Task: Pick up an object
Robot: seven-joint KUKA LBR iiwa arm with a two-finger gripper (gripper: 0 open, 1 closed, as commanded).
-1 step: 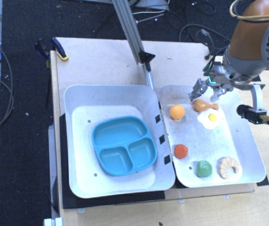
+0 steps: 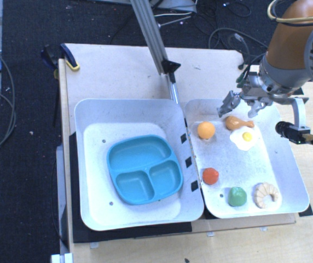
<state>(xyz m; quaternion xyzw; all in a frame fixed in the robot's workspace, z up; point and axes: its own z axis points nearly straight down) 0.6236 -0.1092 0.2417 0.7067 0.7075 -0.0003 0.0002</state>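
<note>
1. hovering over the far end of the right bin point(image 2: 288, 163), the gripper point(image 2: 241, 106) hangs just above a drumstick point(image 2: 238, 123); its two fingers are spread apart with nothing between them, which reads as a grasp being lined up and not yet made.
2. the drumstick, tan and glossy like moulded plastic, lies flat and touches a fried egg point(image 2: 244, 139), a thin white disc with a raised yellow yolk.
3. an orange ball point(image 2: 206, 130) sits just beside them, round and smooth, likely to roll if nudged.
4. nearer the front lie a small red ball point(image 2: 210, 175), a green lump point(image 2: 237, 196) and a ribbed, curled shrimp point(image 2: 266, 194), each apart from the others, so any could be taken cleanly.
5. the left bin point(image 2: 91, 163) holds a blue tray point(image 2: 144, 169) with three hollows, rigid and shallow, too broad for an easy pinch.
6. my guess: the drumstick is the target, its narrow handle offering the best hold.
</note>
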